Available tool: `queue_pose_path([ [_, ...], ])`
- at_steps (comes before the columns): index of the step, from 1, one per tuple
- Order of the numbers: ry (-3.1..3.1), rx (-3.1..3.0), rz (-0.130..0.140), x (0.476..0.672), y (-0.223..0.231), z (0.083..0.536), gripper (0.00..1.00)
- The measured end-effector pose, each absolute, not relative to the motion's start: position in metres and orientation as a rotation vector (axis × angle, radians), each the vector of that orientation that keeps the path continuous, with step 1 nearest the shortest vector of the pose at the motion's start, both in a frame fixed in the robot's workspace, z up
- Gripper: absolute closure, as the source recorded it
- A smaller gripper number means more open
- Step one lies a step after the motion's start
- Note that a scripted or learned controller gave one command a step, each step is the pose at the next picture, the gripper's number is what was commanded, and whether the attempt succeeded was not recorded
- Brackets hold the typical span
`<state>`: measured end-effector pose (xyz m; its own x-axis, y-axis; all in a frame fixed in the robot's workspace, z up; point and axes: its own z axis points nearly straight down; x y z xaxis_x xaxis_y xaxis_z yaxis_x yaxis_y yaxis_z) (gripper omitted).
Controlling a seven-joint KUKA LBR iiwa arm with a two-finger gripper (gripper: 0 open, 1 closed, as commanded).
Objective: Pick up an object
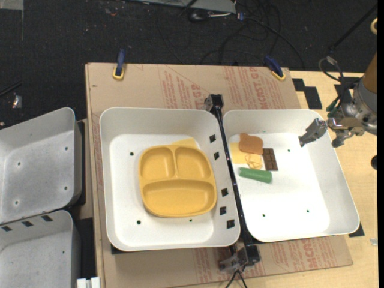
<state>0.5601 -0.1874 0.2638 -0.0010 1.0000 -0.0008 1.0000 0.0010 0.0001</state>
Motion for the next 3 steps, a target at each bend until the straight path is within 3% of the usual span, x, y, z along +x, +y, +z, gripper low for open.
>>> queue_pose_path([
  [3,2.223,2.226,-0.004,0.547,-0.195,0.097,0.00],
])
